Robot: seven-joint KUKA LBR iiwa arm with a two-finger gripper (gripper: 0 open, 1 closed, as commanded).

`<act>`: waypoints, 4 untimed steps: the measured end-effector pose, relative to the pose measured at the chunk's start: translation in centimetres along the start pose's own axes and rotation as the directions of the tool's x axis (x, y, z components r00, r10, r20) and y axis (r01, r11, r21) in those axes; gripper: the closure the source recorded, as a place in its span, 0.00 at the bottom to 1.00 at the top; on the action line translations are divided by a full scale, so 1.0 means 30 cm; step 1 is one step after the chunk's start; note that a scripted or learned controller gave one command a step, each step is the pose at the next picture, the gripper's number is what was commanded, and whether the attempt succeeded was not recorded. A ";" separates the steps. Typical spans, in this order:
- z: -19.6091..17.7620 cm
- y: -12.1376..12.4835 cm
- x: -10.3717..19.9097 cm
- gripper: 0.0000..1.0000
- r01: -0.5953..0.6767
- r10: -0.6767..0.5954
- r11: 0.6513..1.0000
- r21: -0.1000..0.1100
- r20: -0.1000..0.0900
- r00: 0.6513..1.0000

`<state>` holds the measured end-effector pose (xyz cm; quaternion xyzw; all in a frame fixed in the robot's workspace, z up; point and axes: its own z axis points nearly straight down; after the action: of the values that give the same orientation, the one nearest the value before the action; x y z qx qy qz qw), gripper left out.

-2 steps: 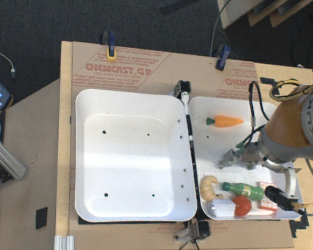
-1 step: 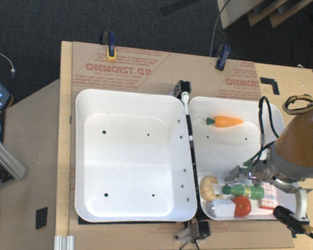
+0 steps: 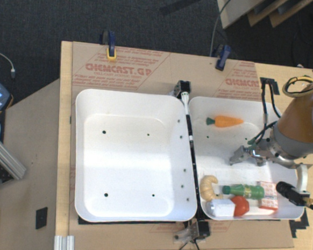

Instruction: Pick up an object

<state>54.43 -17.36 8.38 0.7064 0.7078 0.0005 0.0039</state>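
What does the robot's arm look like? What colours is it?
The arm is fat and round, orange-brown on top and grey below. Black cables run beside it. Its gripper is small, grey metal, with thin fingers.

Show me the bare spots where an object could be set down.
The left bin offers its whole white floor. In the right bin, floor lies bare between the carrot and the green bottle, left of the gripper. Its front edge is crowded: bottle, tomato, small box.

Grey KUKA arm with orange band

The arm has 1 broad orange band, a grey wrist, black cables alongside, and a metallic end effector.
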 end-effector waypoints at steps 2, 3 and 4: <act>-0.824 0.420 -0.138 0.00 -0.001 0.001 1.000 -0.015 0.005 1.000; -1.153 0.416 -0.177 0.00 -0.001 0.001 1.000 -0.009 0.002 1.000; -1.532 0.416 -0.174 0.00 0.000 0.000 1.000 -0.010 0.003 1.000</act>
<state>66.63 -22.33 54.44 0.7064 0.7078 0.0031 0.0086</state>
